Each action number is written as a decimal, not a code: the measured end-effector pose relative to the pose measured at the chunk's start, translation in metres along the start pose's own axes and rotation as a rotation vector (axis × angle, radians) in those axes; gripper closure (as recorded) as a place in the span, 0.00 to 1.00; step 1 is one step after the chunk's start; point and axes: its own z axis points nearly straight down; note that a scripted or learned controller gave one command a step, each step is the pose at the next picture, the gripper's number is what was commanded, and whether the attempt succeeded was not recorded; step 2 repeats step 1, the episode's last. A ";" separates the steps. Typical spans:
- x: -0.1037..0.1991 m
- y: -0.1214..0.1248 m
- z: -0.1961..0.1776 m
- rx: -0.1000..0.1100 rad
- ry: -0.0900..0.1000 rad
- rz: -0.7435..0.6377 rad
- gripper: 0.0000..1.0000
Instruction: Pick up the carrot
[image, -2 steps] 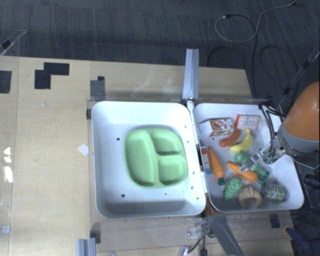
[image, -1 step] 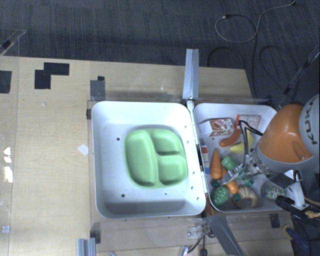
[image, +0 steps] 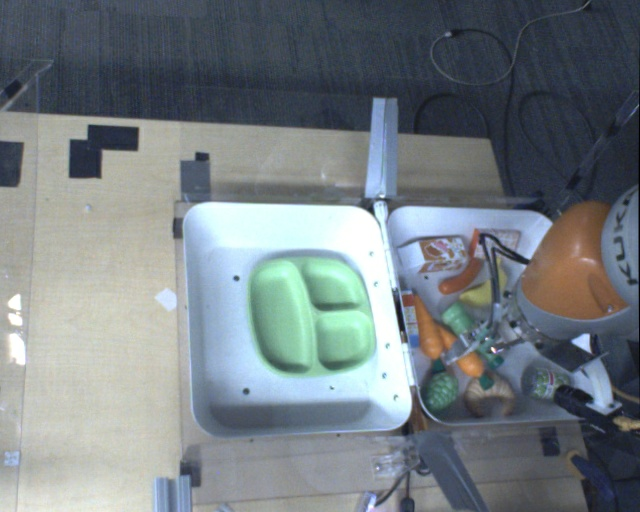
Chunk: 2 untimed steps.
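Note:
The carrot (image: 429, 330) is a short orange piece lying near the left wall of the right bin (image: 405, 225), pointing up and down in the view. My gripper (image: 476, 345) hangs low over the middle of that bin, just right of the carrot and among the cluttered items. The grey arm with its orange band (image: 572, 275) reaches in from the right and covers the bin's right side. Nothing is visibly lifted.
Around the carrot lie a green item (image: 457, 318), a red sausage (image: 456, 281), a yellow piece (image: 479, 295), a printed packet (image: 442, 251), broccoli (image: 440, 391) and a brown lump (image: 489, 400). The left bin (image: 205, 300) holds a green divided plate (image: 310, 313).

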 end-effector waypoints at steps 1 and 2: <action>0.056 0.019 -0.110 0.016 0.010 0.052 1.00; 0.056 0.019 -0.110 0.016 0.010 0.052 1.00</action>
